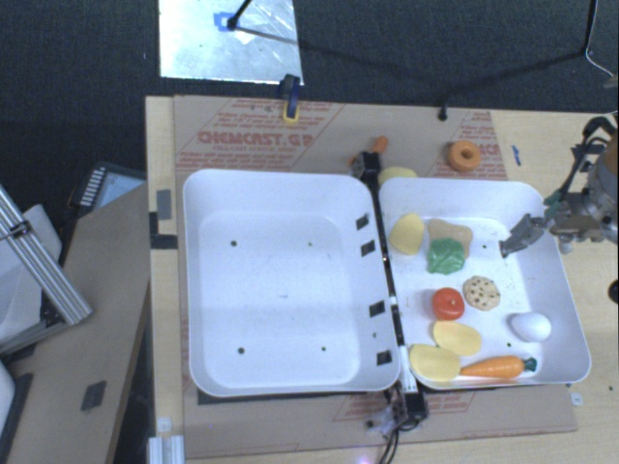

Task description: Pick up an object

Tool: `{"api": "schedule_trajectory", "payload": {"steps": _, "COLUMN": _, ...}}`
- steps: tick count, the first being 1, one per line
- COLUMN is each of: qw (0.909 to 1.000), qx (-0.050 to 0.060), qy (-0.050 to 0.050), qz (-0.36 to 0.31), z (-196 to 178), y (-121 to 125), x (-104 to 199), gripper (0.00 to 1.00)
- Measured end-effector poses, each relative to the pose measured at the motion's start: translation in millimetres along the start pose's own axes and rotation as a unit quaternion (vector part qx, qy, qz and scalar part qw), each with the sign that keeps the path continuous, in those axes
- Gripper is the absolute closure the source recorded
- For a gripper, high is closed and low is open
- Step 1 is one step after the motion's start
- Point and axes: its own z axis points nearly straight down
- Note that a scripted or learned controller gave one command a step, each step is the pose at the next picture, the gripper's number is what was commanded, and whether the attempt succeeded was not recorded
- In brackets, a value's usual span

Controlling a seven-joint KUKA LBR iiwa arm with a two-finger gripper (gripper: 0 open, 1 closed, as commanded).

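White plastic bins sit side by side on the desk (164, 394); toy food crowds the right bin (551, 259). From above, the claw (517, 235) hangs over that bin's upper right, near the green leafy piece (447, 255) and tan slice (451, 230); whether it is parted I cannot tell, and I see nothing in it. Best to centre over one well-separated item, perhaps the white egg (530, 327), before descending.

Grey metal two-finger gripper (515, 237) on the robot arm's end: dark grey angular finger piece, blurred at the tip. Behind it a pale grey blocky wrist body (580, 218) with a small teal-green patch, thin dark cables looping above, tan-orange curved band (607, 153) at the frame edge
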Motion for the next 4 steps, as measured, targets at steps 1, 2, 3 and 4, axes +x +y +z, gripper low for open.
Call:
{"api": "schedule_trajectory", "payload": {"steps": 1, "qw": 1.0, "qx": 0.006, "qy": 0.003, "qz": -0.001, "z": 110, "y": -26, "x": 46, "gripper": 0.0}}
{"api": "schedule_trajectory", "payload": {"steps": 2, "qw": 1.0, "qx": 0.003, "qy": 0.002, "qz": -0.001, "z": 180, "y": -43, "x": 78, "gripper": 0.0}}
{"api": "schedule_trajectory", "payload": {"steps": 3, "qw": 1.0, "qx": -0.001, "qy": 0.001, "qz": 0.0, "z": 166, "y": -41, "x": 76, "gripper": 1.0}}
{"api": "schedule_trajectory", "payload": {"steps": 4, "qw": 1.0, "qx": -0.006, "qy": 0.0, "qz": -0.004, "z": 71, "y": 11, "x": 126, "gripper": 1.0}}
